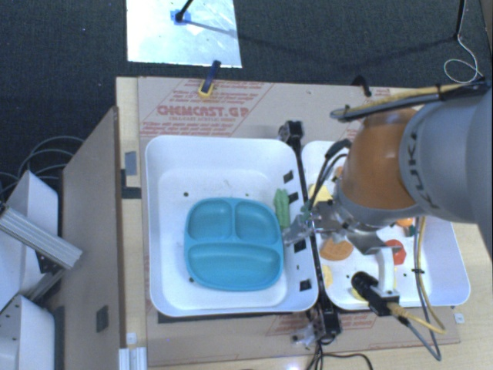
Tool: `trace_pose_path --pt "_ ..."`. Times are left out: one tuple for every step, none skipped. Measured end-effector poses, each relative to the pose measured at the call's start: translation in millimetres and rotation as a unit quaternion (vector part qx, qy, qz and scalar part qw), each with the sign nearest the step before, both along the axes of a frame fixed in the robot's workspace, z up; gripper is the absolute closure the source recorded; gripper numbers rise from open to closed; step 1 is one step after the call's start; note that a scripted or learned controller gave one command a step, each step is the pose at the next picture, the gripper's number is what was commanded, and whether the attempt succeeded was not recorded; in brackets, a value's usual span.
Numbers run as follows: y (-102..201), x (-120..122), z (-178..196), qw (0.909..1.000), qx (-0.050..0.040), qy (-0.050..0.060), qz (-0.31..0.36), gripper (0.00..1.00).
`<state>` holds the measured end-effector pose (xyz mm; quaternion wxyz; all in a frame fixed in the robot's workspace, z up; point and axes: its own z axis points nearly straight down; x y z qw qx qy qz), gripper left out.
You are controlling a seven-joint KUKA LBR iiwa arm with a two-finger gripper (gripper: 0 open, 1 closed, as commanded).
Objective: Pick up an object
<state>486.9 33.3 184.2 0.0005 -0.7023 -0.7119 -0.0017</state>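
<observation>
Hovering at the divider between two bins, jaws (296, 231) unreadable as spread or pinching; "CHEMCAST GP" lettering (202, 111) showing on tabletop (254, 99).

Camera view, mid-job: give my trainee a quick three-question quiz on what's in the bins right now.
1. True or false: the blue divided tray lies in the left bin.
2. What lies against the tray's right edge? A) a green object B) a red cup C) a yellow sponge
3. Over which bin does the arm's orange band sit?

Key: 1 true. 2 A, the green object. 3 The right bin, where orange and red items lie partly hidden under the arm.
</observation>
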Motion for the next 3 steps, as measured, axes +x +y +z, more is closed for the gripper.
trace_pose_path --pt "66 -1 0 1.0 0.0 0.0 -0.001 0.0" --pt "62 1 11 1.0 -0.0007 -0.001 -0.004 1.0" --pt "-17 1 78 0.9999 -0.0026 -0.004 -0.01 1.0"
